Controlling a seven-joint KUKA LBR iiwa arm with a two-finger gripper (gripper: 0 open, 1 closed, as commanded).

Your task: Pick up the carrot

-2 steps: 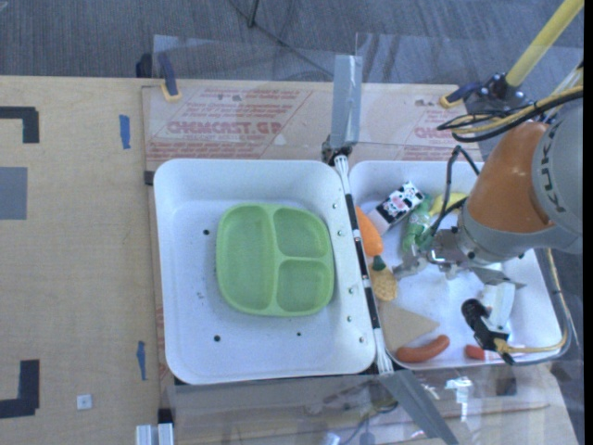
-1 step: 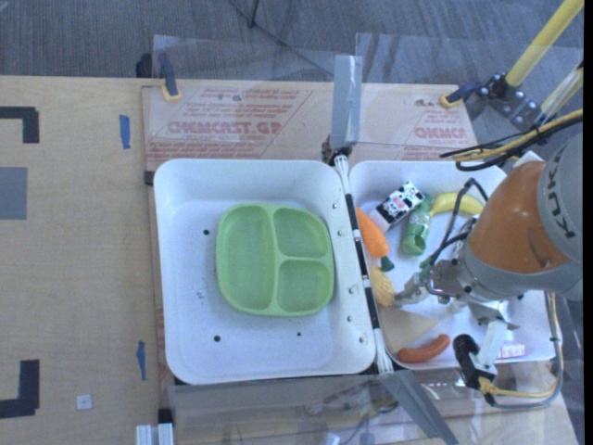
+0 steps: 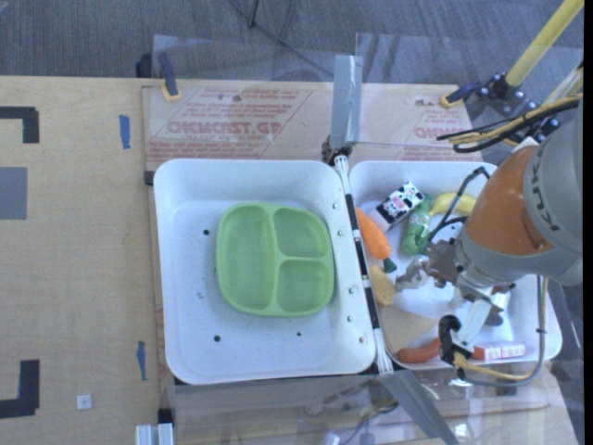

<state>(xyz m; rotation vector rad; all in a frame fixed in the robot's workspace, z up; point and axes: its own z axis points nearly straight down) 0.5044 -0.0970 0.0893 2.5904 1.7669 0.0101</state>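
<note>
Here, above the right-hand shallow white bin [image 3: 548, 339], your grey arm with the orange band [image 3: 505, 216] reaches in from 3 o'clock, and its gripper [image 3: 419, 273] hangs left of the bin's middle. From this slanted angle you cannot tell whether the gripper is open or closed, and nothing shows in its grasp. The orange tapered plastic carrot [image 3: 373, 235] lies at 10 o'clock in that bin, just beside the left wall, its thin end toward 11 o'clock; it sits at 10 o'clock from the gripper, near it but apart. A small black-and-white cow toy [image 3: 400, 202] rests at 11 o'clock, a green plastic piece [image 3: 417, 230] just below it, and a yellow banana [image 3: 451, 202] at 12 o'clock, partly under the arm. A pale yellow wedge [image 3: 382, 287] lies at 9 o'clock by the wall, and a red sausage-shaped toy [image 3: 419, 351] at 7 o'clock. In the left-hand white bin [image 3: 176, 276], a light green divided plastic plate [image 3: 274, 258] sits at the centre.
</note>
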